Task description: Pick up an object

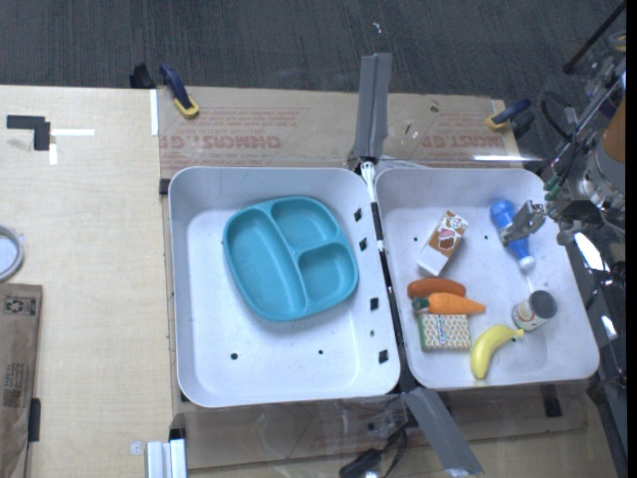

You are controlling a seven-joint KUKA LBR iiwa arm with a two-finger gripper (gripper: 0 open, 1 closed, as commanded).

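The claw [525, 223] sits at the right bin's [567, 366] three o'clock side, right over a shiny blue bottle [510, 225]; I cannot tell if it grips. The arm comes in from the right. A curved yellow banana [490, 348] lies toward six o'clock.

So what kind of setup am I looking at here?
Most likely a lab bench for pick testing: two white bins clamped side by side, toy food like a banana and carrot, and a blue divided plate.
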